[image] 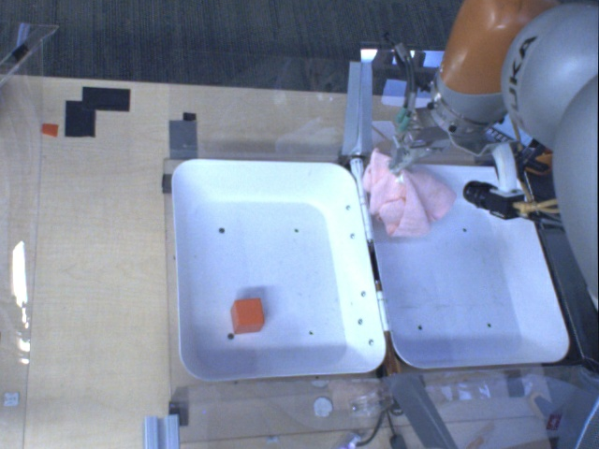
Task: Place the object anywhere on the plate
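A crumpled pink cloth [408,204] hangs bunched at the upper left of the right white bin [477,335], close to the wall shared with the left bin. My gripper [403,160] comes down from the right onto the cloth's top. Its thin fingers are pinched together in the fabric, which is drawn up to a peak under them. A small orange block [248,315] lies on the floor of the left white bin [309,195], toward its front left, far from the gripper.
The arm's grey body and orange band [482,36] cover the upper right. A black fitting with cables [491,197] sticks out over the right bin's far right side. Black and orange markers [89,110] lie on the wooden bench at upper left.
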Tool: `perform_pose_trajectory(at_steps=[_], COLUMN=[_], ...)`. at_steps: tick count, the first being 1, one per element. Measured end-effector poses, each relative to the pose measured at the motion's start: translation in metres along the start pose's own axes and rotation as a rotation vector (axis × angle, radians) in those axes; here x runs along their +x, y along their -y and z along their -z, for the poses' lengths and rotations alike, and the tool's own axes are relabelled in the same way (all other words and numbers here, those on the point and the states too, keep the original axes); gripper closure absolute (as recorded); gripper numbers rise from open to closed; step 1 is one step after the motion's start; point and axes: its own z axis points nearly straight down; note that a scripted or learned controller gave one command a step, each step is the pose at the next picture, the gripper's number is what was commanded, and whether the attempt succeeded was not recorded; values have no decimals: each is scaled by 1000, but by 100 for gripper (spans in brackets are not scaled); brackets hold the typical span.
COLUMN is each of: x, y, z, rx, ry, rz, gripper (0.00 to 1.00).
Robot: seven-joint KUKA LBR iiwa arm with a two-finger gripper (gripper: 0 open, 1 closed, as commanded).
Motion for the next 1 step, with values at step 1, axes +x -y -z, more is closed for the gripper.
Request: perform_pose_trajectory(at_steps=[1], x=[40], y=[14], z=[-5], rx=[0], ry=[-1], rz=[404], gripper=[100])
